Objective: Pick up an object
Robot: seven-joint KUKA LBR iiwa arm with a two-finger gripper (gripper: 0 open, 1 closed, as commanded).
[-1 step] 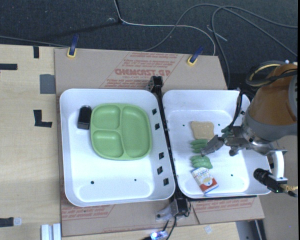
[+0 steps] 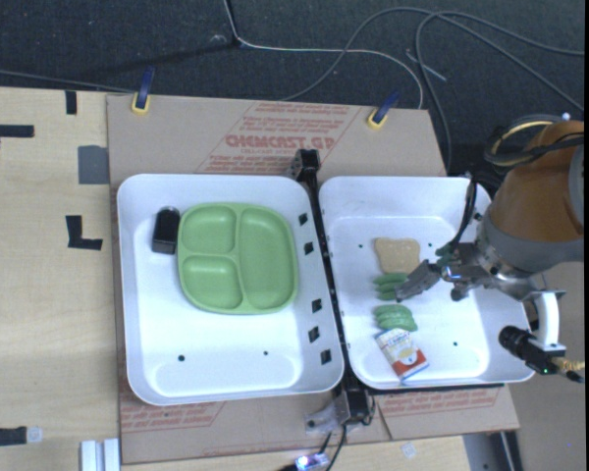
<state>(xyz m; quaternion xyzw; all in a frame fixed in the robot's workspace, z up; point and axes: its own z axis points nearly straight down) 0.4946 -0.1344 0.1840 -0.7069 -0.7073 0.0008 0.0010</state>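
Observation:
In the right bin [image 2: 471, 214] lie a tan slice-shaped piece [image 2: 398, 253], a green pod-like piece [image 2: 388, 284], a second green piece [image 2: 395, 316] and a small white and red packet [image 2: 403, 352]. My gripper [image 2: 415, 281] reaches in from the right, low over the bin's middle. Its tip is right beside the upper green piece, just below the tan slice. I see nothing lifted off the bin floor.
The left bin [image 2: 137, 292] holds a green divided plate [image 2: 239, 258] and a small black block [image 2: 166, 230] at the plate's left. A black clip divider [image 2: 319, 263] runs between the bins. The arm's orange band [image 2: 535, 199] hangs over the right bin's right wall.

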